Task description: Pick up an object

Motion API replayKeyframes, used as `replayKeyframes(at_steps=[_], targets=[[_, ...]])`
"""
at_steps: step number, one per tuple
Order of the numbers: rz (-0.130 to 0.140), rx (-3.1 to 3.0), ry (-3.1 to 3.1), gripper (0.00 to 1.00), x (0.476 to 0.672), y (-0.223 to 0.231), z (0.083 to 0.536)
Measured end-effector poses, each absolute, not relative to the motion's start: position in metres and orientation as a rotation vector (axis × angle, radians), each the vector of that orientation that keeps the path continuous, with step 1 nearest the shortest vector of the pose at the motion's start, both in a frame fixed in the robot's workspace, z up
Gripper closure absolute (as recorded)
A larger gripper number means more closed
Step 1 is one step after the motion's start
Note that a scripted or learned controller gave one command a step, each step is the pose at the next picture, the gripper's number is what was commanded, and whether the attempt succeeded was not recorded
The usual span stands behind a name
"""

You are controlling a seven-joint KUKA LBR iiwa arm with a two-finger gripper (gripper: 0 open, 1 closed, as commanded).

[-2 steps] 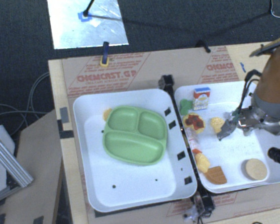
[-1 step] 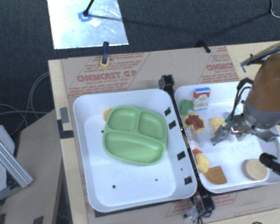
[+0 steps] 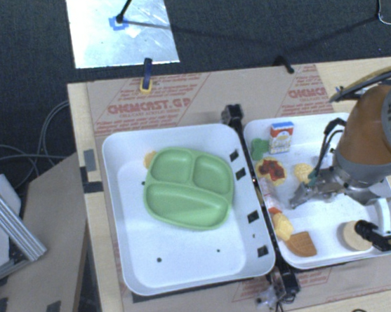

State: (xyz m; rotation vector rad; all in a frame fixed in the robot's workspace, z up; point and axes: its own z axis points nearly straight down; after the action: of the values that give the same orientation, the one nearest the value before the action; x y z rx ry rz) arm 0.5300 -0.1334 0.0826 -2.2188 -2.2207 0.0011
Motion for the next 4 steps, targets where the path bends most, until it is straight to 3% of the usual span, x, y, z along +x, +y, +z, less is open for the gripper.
replayKeyframes(at_steps=[1,4], targets=[[-0.003,-2.222,-2.224,1.00,0.531,-0.134,0.095],[-0.005,-2.220,-2.230,1.00,0.537,-0.127,0.227]])
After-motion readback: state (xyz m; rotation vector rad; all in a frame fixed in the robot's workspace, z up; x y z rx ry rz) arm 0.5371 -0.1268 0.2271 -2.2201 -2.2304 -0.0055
